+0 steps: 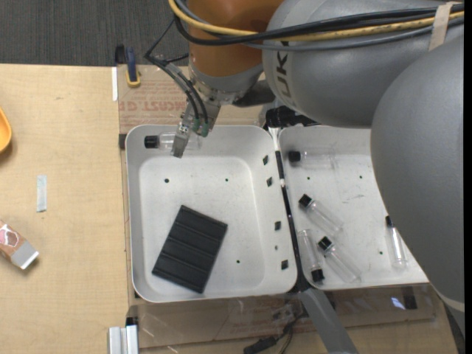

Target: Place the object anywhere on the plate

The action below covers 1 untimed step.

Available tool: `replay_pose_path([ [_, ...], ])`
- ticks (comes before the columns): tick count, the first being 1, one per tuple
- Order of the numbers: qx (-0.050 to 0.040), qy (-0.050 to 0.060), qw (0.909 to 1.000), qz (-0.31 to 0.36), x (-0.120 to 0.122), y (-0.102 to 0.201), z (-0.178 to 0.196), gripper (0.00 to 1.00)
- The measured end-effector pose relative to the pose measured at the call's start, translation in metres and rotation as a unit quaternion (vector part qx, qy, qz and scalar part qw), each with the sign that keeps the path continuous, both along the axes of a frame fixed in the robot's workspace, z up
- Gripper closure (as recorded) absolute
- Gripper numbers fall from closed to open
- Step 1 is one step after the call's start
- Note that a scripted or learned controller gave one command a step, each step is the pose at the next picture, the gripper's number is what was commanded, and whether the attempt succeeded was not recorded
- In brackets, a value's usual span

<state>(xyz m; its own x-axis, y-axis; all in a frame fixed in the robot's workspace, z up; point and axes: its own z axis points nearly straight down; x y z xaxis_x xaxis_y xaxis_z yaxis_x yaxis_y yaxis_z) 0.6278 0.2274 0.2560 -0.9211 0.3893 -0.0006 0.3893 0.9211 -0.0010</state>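
A black ridged rectangular plate (190, 249) lies tilted in the front half of the left white bin (136, 220). My gripper (182, 141) hangs over that bin's back left part, well behind the plate. Just to its left, a small clear vial with a black cap (151, 141) lies in the bin's back left corner. The arm's orange band and grey body cover the top and right of the view. Something pale shows at the gripper's tip, but I cannot tell what it is.
The right bin (354, 198) holds several clear vials with black caps, such as one vial (316, 209) and another vial (327, 251). On the wooden bench to the left lie a small grey strip (41, 194) and a wrapped item (18, 246). A blue clamp (130, 65) stands behind the bins.
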Motion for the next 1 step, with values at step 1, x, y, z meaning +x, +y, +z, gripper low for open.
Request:
replay_pose_path([
  [1, 0.0003, -0.001, 0.9993, 0.036, -0.0319, 0.0001, 0.0504, 1.00],
])
